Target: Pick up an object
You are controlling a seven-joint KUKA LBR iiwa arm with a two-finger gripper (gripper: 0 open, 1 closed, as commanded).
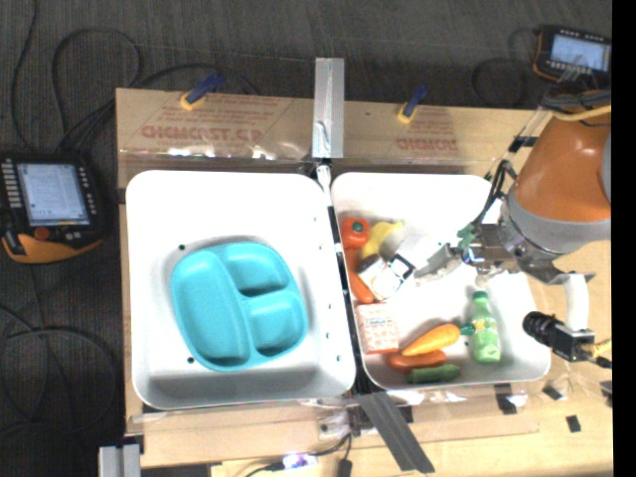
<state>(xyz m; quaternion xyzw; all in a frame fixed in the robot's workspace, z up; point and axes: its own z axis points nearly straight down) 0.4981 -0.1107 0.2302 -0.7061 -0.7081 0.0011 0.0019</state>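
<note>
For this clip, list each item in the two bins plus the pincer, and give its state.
Blue tray: flat in left bin, nothing in it.
Green bottle: lying down, right bin.
Orange carrot: lying on its side, beside the bottle.
Green pepper: lying at the near wall.
Small carton: lying flat.
Yellow fruit: resting at the far left of the right bin.
Pincer: above right bin, holding nothing visible.

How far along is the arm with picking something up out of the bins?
Nothing looks picked yet. The gripper is low in the right bin, near the white and black item, with no object visibly between its fingers. The carrot, green bottle and red box lie in the bin. Left to do: grasp and lift one.
</note>
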